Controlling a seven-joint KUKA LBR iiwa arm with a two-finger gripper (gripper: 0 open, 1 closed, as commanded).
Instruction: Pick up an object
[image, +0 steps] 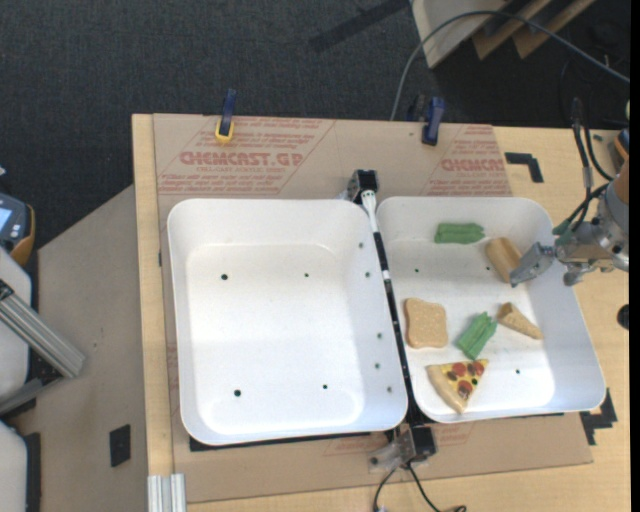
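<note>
Grey gripper (548, 262) | beside tan bread roll (502, 257) | right bin (560, 395)

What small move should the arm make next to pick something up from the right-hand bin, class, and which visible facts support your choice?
Probably a short move left and down toward the tan bread roll. The pincer sits at the right bin's right side, just beside that roll and with nothing seen between its fingers. The roll is the nearest item, lying apart from the green piece above and the wedge below.
</note>
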